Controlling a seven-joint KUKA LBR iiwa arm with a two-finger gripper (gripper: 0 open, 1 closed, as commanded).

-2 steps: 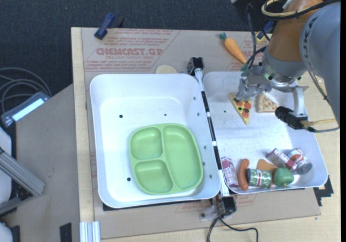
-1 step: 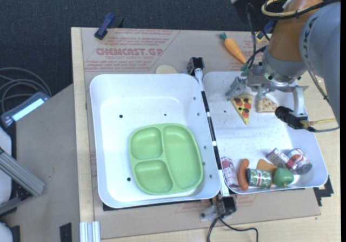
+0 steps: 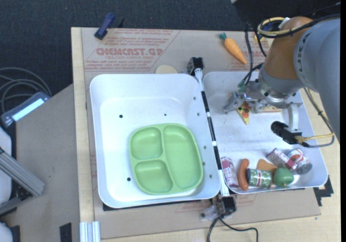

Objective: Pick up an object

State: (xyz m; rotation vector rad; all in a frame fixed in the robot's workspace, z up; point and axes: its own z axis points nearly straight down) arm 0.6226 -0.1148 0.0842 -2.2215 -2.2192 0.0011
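My gripper point(image 3: 243, 104) is low over the back part of the right bin point(image 3: 238, 141), under the orange-banded wrist. A small yellow and red piece point(image 3: 245, 114) sits directly at the gripper's tip, touching it or just below it; I cannot tell whether it is gripped. Along the right bin's front edge lie a red and white can point(image 3: 227, 171), a sausage point(image 3: 244, 174), a green can point(image 3: 259, 178), a green round thing point(image 3: 283, 177), an orange block point(image 3: 265, 164) and a silver and red can point(image 3: 292, 159).
The left bin point(image 3: 135, 100) holds a green divided plate point(image 3: 165, 157). On the bench behind the bins lie a toy carrot point(image 3: 234, 47) and a blue object point(image 3: 105, 26). The rim between the two bins runs just left of the gripper.
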